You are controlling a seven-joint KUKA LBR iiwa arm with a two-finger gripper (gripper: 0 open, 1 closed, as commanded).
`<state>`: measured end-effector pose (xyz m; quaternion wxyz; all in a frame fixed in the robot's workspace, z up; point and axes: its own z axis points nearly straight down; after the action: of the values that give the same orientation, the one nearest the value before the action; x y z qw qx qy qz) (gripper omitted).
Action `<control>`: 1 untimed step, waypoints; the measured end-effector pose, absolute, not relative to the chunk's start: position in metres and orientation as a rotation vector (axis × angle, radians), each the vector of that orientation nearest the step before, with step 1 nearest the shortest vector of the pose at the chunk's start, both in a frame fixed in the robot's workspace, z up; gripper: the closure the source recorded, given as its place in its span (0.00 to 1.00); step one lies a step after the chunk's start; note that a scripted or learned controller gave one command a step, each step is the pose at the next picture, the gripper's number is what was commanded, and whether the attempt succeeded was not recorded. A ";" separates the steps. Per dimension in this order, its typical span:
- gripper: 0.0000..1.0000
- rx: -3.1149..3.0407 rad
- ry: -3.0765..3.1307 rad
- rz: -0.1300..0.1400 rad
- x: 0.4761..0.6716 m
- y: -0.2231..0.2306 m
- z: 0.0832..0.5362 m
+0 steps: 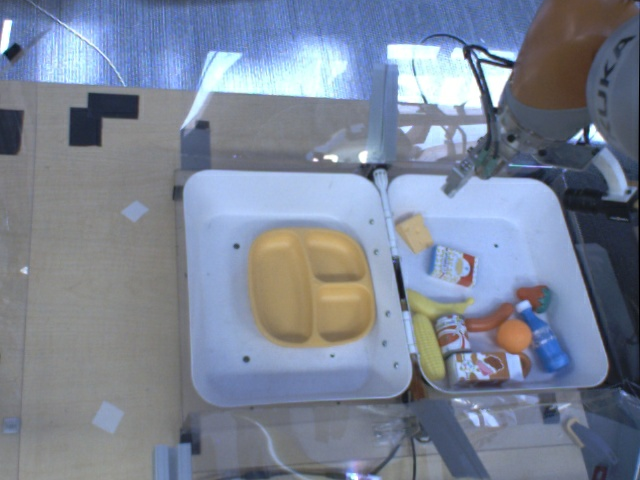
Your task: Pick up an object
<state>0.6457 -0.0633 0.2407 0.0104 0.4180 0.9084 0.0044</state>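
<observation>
My gripper (471, 173) hangs over the far rim of the right bin (560, 218), above and behind the objects, with nothing seen in it. In that bin lie a tan cracker-like wedge (414, 233) near the left wall and a small white and orange carton (452, 264) just below it. Lower down, crowded together, are a banana (436, 306), a corn cob (428, 350), a small can (452, 331), a red sausage (490, 318), an orange (514, 336), a blue bottle (546, 340) and a brown box (488, 368).
The left bin (215, 228) holds a yellow divided plate (311, 286) at its middle. A metal post (382, 118) stands behind the seam between the bins. Cables (470, 63) trail off the arm above the right bin's far edge.
</observation>
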 end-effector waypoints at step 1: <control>0.00 1.311 2.845 0.005 0.643 -0.064 0.234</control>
<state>0.6431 -0.0642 0.2338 0.0045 0.4185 0.9082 0.0017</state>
